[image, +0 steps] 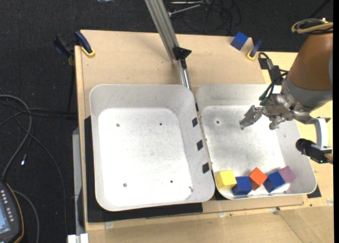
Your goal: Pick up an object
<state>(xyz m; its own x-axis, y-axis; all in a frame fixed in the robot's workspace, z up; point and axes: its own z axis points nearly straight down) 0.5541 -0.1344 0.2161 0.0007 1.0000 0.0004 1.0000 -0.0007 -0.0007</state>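
Several small blocks lie along the near edge of the right bin (233,131): a yellow block (225,178), a blue block (242,185), an orange block (258,177), a second blue block (275,181) and a purple block (287,173). My gripper (260,119) hangs over the upper middle of that bin, well above and behind the blocks. Its two fingers are spread apart with nothing between them.
The left bin (140,141) sits beside the right one. A slanted metal pole (161,17) crosses the bench at the back. A blue block (240,40) rests on the bench's far right, near a clamp (253,50). Another clamp (79,43) grips the far left corner.
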